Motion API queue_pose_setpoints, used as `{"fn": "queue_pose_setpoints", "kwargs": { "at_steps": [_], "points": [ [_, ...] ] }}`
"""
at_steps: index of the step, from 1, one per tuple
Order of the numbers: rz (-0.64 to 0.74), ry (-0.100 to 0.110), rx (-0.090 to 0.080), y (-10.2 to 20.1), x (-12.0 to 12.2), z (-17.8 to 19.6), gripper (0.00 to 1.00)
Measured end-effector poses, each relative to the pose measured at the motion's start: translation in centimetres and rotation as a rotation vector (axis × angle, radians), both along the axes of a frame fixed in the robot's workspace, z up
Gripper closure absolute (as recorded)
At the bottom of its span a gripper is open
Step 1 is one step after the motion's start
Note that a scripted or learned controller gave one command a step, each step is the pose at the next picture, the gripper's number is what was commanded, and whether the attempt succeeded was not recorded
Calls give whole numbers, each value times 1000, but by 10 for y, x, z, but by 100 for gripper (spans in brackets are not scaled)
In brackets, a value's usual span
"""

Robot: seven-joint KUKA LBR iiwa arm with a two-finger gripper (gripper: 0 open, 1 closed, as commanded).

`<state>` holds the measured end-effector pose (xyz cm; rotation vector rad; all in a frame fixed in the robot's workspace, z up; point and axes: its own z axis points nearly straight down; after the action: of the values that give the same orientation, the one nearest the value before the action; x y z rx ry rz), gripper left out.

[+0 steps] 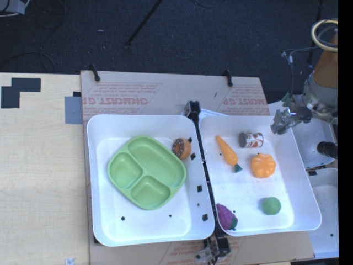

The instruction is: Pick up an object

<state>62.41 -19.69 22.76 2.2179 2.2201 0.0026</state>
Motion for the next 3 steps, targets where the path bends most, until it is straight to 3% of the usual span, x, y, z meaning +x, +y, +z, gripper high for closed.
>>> {"fn": "queue_pose_setpoints", "kwargs": {
  "at_steps": [1, 3],
  "points": [
    [1, 7, 1, 0, 0, -11, 100],
    [3, 7, 4, 100, 2, -22, 100]
  ]
}}
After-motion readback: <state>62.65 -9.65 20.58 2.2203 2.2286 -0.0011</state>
